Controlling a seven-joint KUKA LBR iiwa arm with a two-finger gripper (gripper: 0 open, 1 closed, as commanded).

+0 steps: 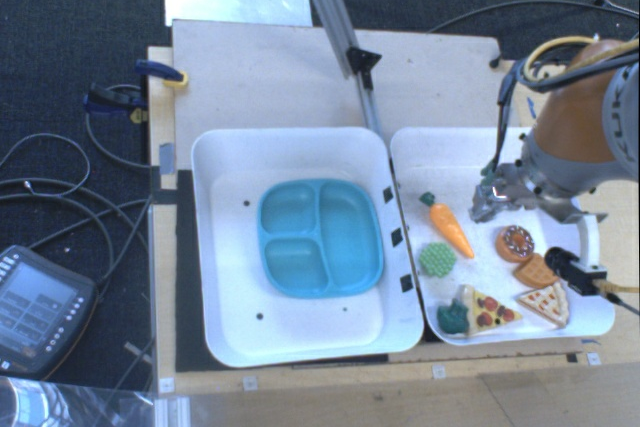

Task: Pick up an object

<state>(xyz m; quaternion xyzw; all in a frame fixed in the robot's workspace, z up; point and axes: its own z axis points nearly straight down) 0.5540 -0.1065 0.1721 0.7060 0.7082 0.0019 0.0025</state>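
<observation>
- My gripper (497, 194) hangs over the right bin (415, 147), near its far right part; I cannot tell how my jaws stand.
- The toy food lies below me: a carrot (451, 229), a green round piece (437, 259), a donut (516, 242), a pizza slice (486, 309).
- The carrot is nearest, just to my left.
- A blue divided tray (321, 237) sits in the left bin (220, 315).

The arm (585, 120) is bulky and rounded, with a broad orange band and a grey shell beneath it. A yellow cable (553, 48) loops over its top at eleven o'clock, beside thinner dark cables running down its side. At eight o'clock of the band sits a grey metal wrist block (500, 192) with small fittings.
</observation>
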